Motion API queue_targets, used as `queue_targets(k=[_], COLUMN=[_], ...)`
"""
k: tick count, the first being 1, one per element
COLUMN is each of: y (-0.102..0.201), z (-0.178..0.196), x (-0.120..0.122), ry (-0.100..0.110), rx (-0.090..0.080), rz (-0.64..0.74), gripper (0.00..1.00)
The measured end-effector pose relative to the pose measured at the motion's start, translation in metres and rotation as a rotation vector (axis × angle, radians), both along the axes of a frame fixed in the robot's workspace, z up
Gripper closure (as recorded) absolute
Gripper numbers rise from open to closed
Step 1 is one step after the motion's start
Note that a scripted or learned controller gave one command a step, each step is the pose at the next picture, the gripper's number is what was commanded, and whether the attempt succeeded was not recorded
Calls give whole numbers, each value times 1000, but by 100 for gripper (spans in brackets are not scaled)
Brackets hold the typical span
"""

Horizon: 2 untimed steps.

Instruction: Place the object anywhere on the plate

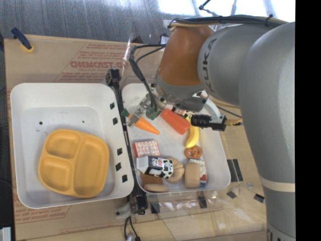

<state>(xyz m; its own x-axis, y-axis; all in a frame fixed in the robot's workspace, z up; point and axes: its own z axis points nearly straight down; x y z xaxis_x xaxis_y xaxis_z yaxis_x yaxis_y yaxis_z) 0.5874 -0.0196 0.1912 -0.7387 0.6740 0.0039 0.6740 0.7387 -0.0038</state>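
A yellow plate [74, 162] with three compartments lies in the left bin [30, 99]. In the right bin [220, 157] an orange toy carrot [147, 125] with a green top lies near the left wall. My gripper [148, 109] hangs low just above the carrot's upper end, under the grey and orange wrist. I cannot tell whether it touches the carrot. A red-orange block [175, 121] lies just right of the gripper.
The right bin also holds a banana [192, 136], a small donut [193, 152], a red patterned box [147, 148], a cow-print carton [159, 167], and bread pieces [191, 175]. The arm covers the bin's far right part. A black divider rail [120, 129] runs between the bins.
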Motion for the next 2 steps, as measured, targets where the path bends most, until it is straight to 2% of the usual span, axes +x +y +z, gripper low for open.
queue_targets(k=[1,2], y=[64,132], z=[28,45], x=[-34,-60], ry=[-6,-4], rx=[4,2], rz=[62,210], gripper=[100,100])
